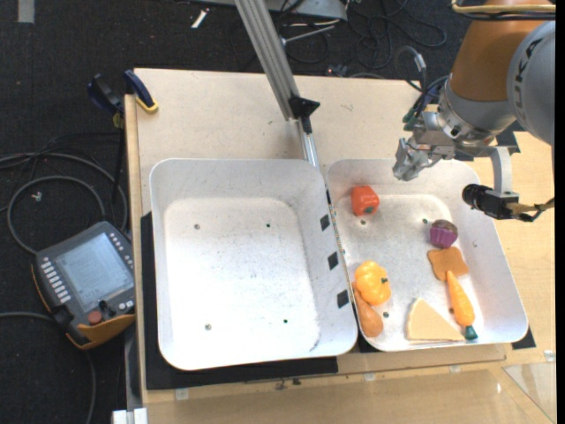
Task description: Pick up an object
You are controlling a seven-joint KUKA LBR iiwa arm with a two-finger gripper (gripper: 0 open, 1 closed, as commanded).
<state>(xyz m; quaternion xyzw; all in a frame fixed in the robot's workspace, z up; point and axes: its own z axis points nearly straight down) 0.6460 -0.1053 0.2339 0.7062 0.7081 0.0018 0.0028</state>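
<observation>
The right bin holds several toy foods. A red pepper lies near its far left corner, and a purple onion sits to the right of the middle. Nearer the front are a yellow pepper, an orange-brown sausage-like piece, a tan slice, a carrot and a cheese wedge. My gripper hangs over the bin's far edge, up and to the right of the red pepper, with nothing seen between its fingers.
The left bin lies beside the right one. A slanted metal pole runs down to the gap between the bins. A teach pendant sits left of the bench. Cables lie on the floor behind.
</observation>
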